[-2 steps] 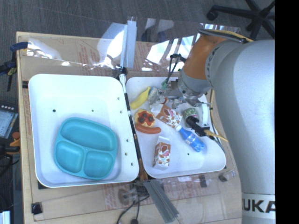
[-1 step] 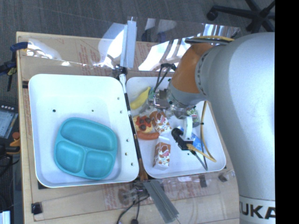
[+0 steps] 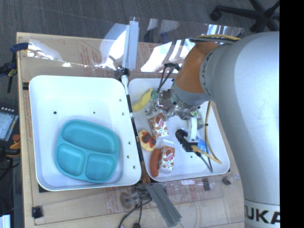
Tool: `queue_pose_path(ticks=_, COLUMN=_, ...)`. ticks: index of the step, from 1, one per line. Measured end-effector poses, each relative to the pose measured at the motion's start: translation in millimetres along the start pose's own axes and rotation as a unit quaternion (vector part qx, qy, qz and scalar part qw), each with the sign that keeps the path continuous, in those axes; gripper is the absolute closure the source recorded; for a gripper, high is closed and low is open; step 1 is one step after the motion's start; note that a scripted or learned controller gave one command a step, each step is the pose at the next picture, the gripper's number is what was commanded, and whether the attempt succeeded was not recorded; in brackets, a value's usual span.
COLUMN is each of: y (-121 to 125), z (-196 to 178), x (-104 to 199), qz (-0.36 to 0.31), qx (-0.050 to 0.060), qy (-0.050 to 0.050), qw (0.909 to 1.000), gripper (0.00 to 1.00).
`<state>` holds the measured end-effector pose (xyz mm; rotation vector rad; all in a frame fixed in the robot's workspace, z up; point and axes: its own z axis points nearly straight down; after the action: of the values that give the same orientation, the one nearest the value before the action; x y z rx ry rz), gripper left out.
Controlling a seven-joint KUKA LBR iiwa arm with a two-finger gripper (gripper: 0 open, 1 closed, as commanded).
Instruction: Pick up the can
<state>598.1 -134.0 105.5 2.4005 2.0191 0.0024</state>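
Looked down at a slant on two white bins standing side by side. Found in the left bin (image 3: 71, 96) a blue-green divided tray (image 3: 88, 148), lying flat in the near half. Saw the grey arm (image 3: 247, 103), with its orange band, extended from the right over the right bin (image 3: 190, 169). Located the gripper (image 3: 162, 102) low over the far half of that bin, just beside a yellow banana (image 3: 142, 99) that lay near the far left corner. Could not tell whether the gripper was released or clenched, because the wrist covered it from above. Took for the can (image 3: 159, 126) a small red-and-white container in the middle of the right bin, just below the gripper; could not tell whether touching it or apart. Found a second red-and-white container (image 3: 167, 158) nearer to the front edge, touching a brown sausage (image 3: 155, 163) at its left side. Noticed between these two, close to the left wall, a small piece with red and dark round parts (image 3: 147, 139).
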Motion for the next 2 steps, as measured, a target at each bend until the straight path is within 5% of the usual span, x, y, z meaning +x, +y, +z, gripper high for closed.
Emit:
queue_pose_path(ticks=1, y=-22.3, z=-86.6, x=62.7, qz=0.098, qx=0.003, qy=-0.001, qw=0.9952, gripper=1.00)
queue_pose_path(ticks=2, y=-89.9, z=-136.6, x=86.6, qz=0.064, qx=0.005, qy=0.001, qw=0.9980, gripper=1.00)
